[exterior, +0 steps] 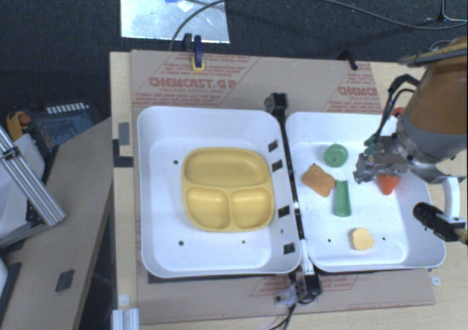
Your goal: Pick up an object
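Carrot (387, 184), a small orange-red piece, lies in the right bin (417, 259) at the frame's right, just beside the hand (373, 167) and partly hidden under it. Whether the hand is open or closed I cannot tell; nothing shows between its parts. My judgement is that the carrot is the likeliest target. The risk: the hand sits slightly left of it, so a closing could clip only its edge and push it toward the bin's right wall. Its long axis cannot be read with so little showing. To its left, a green stick (341, 198) runs up-down in the frame, near an orange wedge (319, 180).
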Action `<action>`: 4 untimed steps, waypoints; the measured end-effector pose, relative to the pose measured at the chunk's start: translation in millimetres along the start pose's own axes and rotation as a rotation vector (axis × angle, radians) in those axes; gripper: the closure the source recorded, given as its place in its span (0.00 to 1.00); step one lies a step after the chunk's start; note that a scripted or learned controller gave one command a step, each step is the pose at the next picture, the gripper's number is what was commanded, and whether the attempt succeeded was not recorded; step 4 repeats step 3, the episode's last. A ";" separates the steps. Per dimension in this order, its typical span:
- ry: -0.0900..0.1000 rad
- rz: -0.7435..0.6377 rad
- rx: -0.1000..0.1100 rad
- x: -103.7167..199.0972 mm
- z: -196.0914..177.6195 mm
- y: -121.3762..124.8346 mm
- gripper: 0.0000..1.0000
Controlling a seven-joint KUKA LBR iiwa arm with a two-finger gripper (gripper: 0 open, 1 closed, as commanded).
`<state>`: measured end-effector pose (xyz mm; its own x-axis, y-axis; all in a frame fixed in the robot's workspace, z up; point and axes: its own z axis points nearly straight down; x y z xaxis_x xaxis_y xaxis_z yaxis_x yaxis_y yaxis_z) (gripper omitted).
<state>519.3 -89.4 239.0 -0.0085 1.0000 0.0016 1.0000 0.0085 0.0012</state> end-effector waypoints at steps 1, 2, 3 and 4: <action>0.000 -0.001 -0.001 48.7 5.4 3.3 1.00; 0.000 -0.001 0.000 100.1 18.1 14.7 1.00; 0.001 -0.001 -0.001 150.9 8.7 23.2 1.00; 0.001 -0.001 -0.001 150.9 8.7 23.2 1.00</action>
